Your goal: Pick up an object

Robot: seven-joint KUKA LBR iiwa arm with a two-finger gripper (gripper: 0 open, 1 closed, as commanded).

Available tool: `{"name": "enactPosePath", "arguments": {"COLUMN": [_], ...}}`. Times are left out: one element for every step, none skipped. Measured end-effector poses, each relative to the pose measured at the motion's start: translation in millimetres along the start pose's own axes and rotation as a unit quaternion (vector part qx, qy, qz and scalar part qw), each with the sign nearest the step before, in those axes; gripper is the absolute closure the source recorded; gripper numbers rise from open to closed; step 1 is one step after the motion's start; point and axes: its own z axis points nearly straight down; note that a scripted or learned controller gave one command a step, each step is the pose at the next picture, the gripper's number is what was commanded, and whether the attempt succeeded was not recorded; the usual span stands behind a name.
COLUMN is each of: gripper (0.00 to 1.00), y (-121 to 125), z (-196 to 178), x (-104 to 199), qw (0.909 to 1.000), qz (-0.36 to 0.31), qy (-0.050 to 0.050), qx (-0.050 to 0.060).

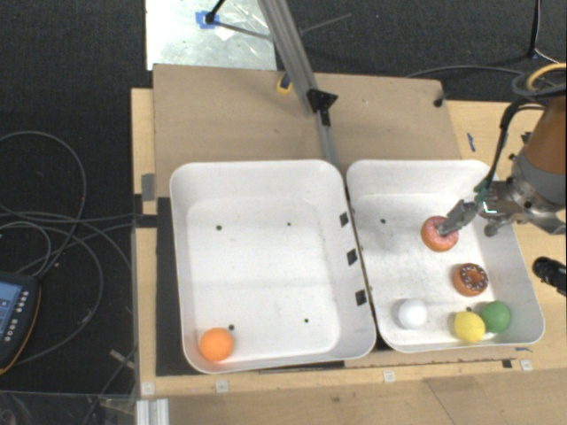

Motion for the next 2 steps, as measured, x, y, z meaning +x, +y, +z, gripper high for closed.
{"name": "enactPosePath", "arguments": {"gripper": [0.00,0.00], "y": [1,1], "z": [-2,40], "x": [0,-1], "qw": [1.0000,1.0000], "qz": [0.001,0.002], "qy": [0.000,0.000], "qx": [-0.002,0.000]}}
